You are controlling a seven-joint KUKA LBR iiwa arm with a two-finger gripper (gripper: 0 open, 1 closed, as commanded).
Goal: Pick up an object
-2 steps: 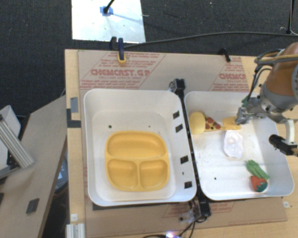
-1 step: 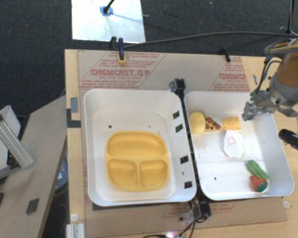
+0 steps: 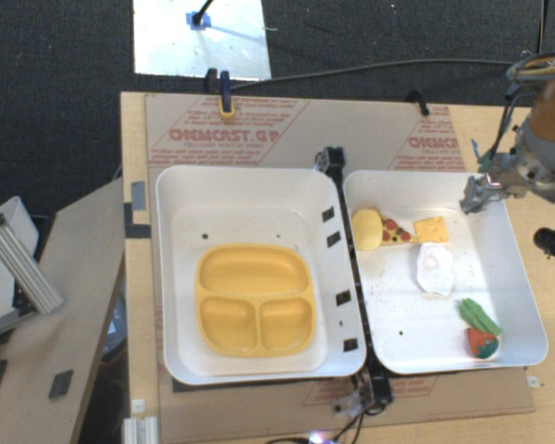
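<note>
A wooden tabletop [image 3: 259,123] with red lettering printed on its sheet carries two shallow white bins side by side. The left bin [image 3: 180,202] holds a yellow divided plate [image 3: 255,300] with three compartments, lying flat near the middle. The right bin [image 3: 518,289] holds several small toy foods. A white crumpled item [image 3: 435,270] lies near the bin's centre. Up and to the left of it, a round yellow piece [image 3: 367,228] sits close to the divider between the bins, with a small slice of pizza [image 3: 397,233] touching its right side. A yellow cheese wedge [image 3: 431,229] lies just right of that. Near the lower right corner lie a green vegetable [image 3: 479,315] and a red strawberry [image 3: 482,342], touching. The grey arm enters from the right, and its pincer [image 3: 478,194] hangs over the right bin's upper right edge, holding nothing; whether it is apart or together cannot be told.
</note>
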